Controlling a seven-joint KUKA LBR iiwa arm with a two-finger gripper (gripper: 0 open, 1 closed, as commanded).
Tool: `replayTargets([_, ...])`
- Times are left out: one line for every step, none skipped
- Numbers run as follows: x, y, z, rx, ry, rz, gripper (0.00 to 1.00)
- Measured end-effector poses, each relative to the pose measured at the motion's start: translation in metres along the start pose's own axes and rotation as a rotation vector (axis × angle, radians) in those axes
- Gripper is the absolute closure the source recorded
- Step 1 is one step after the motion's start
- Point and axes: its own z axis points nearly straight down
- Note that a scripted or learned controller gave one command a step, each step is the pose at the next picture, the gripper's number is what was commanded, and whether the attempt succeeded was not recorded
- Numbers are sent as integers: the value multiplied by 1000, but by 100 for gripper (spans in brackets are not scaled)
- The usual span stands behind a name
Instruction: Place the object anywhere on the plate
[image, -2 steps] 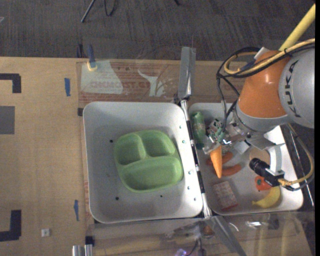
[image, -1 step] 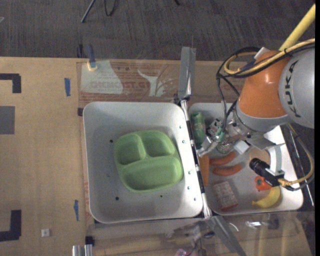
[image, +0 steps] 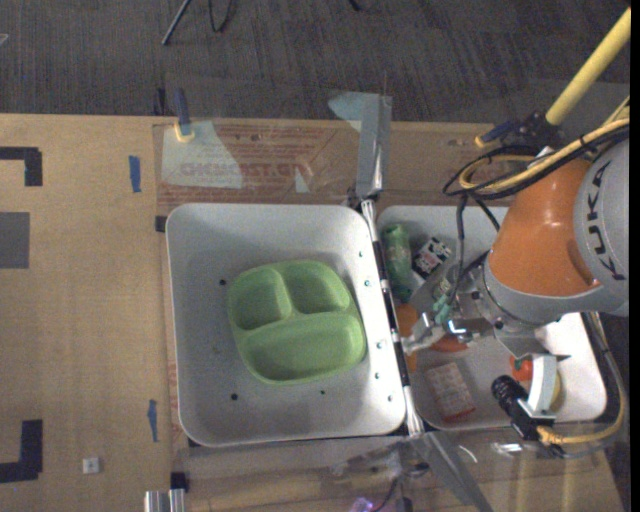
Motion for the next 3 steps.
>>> replayTargets([124, 9, -28, -2, -1, 223, 0])
replayTargets([97, 7, -70, -3, -2, 175, 0])
replayTargets([70, 5, -141, -3, -2, 523, 0])
